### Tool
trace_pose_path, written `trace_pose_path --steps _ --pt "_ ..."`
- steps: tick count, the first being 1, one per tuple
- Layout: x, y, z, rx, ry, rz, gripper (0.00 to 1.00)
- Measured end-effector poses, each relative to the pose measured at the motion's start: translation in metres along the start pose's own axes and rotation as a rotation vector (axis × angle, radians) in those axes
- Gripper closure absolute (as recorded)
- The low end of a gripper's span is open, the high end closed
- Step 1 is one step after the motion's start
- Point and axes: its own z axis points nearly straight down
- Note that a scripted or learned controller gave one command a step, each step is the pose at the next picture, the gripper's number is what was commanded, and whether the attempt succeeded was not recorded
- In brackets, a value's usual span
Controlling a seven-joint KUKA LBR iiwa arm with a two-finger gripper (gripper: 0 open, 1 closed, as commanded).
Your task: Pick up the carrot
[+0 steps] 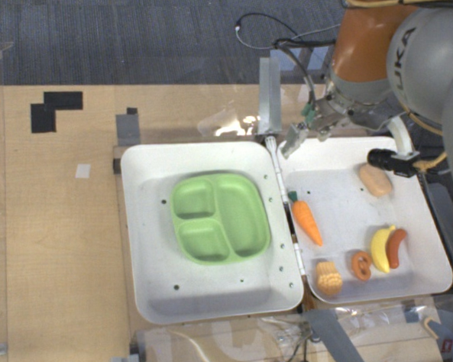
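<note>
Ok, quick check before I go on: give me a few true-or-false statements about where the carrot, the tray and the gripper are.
1. The carrot lies in the right bin, near its left wall. True.
2. The carrot sits on the green tray. False: the tray is in the left bin, and the carrot is in the other one.
3. The gripper holds the carrot. False: it is up by the bins' far edge, apart from the carrot.
4. A corn cob lies nearer the camera than the carrot. True.
5. The banana touches the carrot. False: it lies well to the right, beside a sausage.

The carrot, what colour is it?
Orange, with a small green top. The carrot shows clearly in the camera view.
</note>
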Motion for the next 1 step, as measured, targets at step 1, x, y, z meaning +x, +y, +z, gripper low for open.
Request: trace_pose_path --steps 1 --pt "0.0429 -0.0628 0.0403 0.001 0.001 -0.118 0.0"
